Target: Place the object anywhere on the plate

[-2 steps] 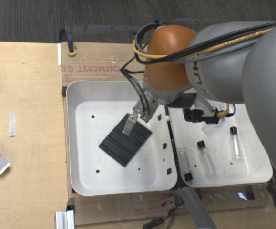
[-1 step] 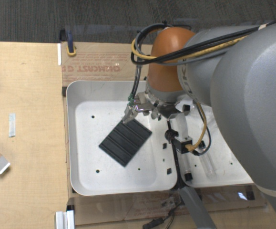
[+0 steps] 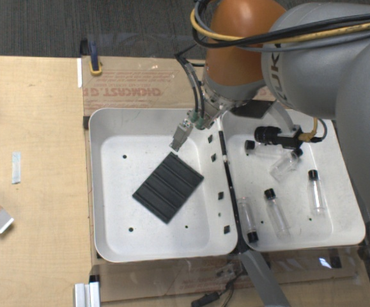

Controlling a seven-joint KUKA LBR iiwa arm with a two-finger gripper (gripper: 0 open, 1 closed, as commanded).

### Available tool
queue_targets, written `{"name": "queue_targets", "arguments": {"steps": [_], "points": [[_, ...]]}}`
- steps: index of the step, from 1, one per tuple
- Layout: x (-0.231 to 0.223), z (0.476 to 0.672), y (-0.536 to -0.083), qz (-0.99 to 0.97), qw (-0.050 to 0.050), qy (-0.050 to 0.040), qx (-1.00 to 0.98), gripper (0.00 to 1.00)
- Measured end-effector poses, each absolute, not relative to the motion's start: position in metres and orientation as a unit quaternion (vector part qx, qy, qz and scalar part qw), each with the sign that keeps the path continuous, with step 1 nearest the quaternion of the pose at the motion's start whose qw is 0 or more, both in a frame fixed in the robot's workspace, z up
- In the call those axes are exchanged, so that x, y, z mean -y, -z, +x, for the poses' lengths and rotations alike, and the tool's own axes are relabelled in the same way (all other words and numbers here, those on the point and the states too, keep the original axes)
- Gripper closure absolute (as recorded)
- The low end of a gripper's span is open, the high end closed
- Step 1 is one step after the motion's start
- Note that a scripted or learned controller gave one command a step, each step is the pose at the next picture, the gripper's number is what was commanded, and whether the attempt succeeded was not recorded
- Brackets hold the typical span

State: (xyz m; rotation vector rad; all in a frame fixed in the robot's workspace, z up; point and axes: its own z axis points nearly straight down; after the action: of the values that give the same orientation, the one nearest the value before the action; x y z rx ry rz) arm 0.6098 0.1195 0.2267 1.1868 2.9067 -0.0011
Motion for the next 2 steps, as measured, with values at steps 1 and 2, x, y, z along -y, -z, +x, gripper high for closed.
{"name": "queue_targets", "arguments": {"steps": [1, 2], "points": [[-0.161, 0.62, -0.242, 0.397, 0.001, 0.0002, -0.918, 0.0], [-0.198, 0.655, -0.199, 0.384, 0.001, 0.0005, -0.923, 0.0]]}}
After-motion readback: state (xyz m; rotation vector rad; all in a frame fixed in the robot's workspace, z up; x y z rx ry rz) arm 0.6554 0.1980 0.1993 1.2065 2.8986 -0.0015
